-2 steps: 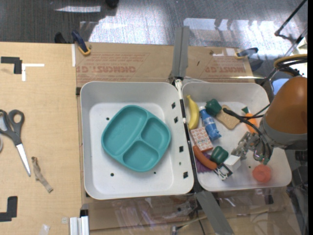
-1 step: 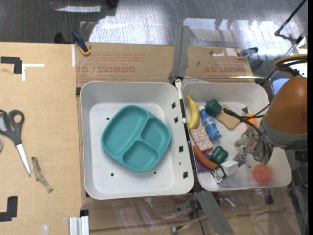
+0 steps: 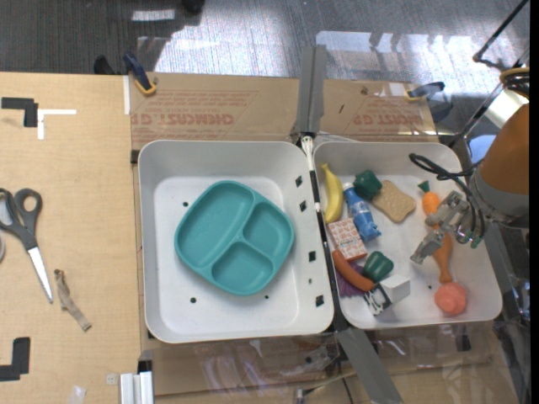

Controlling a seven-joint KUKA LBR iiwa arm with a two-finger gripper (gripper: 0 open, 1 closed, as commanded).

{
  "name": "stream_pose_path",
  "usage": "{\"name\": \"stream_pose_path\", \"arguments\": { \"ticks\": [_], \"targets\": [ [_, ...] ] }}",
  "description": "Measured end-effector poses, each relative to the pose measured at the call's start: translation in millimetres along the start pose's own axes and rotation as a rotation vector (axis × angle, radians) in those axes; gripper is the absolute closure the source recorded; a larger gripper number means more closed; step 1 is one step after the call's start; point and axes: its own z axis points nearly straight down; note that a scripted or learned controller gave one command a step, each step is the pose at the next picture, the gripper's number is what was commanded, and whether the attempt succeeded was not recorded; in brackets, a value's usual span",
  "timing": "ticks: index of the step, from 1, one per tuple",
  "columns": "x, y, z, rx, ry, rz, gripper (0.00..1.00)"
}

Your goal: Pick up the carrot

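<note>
The carrot (image 3: 444, 266) lies in the right bin (image 3: 484, 314), near its right wall, running from a green top (image 3: 424, 188) at the far end down to an orange tip at the near end. My gripper (image 3: 445, 242) is low over the carrot's middle and hides that part. It is open, with one finger (image 3: 424, 249) left of the carrot and the other (image 3: 468, 236) to its right. I cannot see the fingers pressing on the carrot.
The right bin also holds a banana (image 3: 334, 194), a blue bottle (image 3: 362, 213), a cracker (image 3: 393, 202), green pieces, a red sausage (image 3: 352, 273) and a pink ball (image 3: 451, 298) just near of the carrot tip. A teal divided plate (image 3: 236, 238) sits in the left bin.
</note>
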Motion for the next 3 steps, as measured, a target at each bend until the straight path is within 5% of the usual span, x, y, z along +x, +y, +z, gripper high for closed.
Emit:
{"name": "stream_pose_path", "arguments": {
  "ticks": [1, 2, 3],
  "targets": [
    [-6.0, 31.8, 0.1, 0.002, -0.004, 0.144, 0.00],
    [-7.0, 32.5, -9.9, 0.002, -0.008, 0.141, 1.00],
    [24.1, 77.5, -91.9, 0.003, -0.002, 0.160, 1.00]
  ]
}}
